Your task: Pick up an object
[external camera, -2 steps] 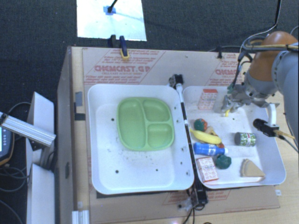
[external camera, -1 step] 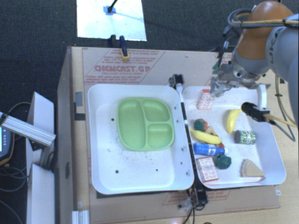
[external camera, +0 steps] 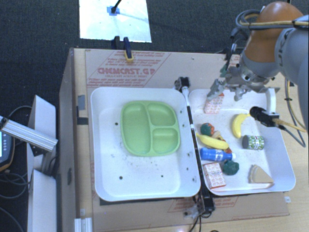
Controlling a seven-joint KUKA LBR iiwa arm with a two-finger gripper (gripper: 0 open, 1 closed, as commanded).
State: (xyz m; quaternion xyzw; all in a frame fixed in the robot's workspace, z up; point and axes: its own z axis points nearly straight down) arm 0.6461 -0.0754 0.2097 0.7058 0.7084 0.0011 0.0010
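My gripper [external camera: 226,91] hovers over the far left corner of the right bin [external camera: 285,163], and its two fingers look spread open with nothing between them. A small white and pink box [external camera: 214,103] stands just under the left finger [external camera: 214,87], and I cannot tell whether they touch. Also in this bin lie a yellow banana [external camera: 238,124], a second banana [external camera: 211,141], a blue bottle [external camera: 216,154], a small can [external camera: 253,142], a red and green fruit [external camera: 207,128], a dark green lump [external camera: 231,166], a printed card box [external camera: 214,175] and a tan wedge [external camera: 260,175].
The left bin [external camera: 106,178] holds a green divided plate [external camera: 149,128]. A black divider rail [external camera: 193,139] runs between the bins. The arm's black side piece [external camera: 264,116] and cable hang over the right bin's far right side.
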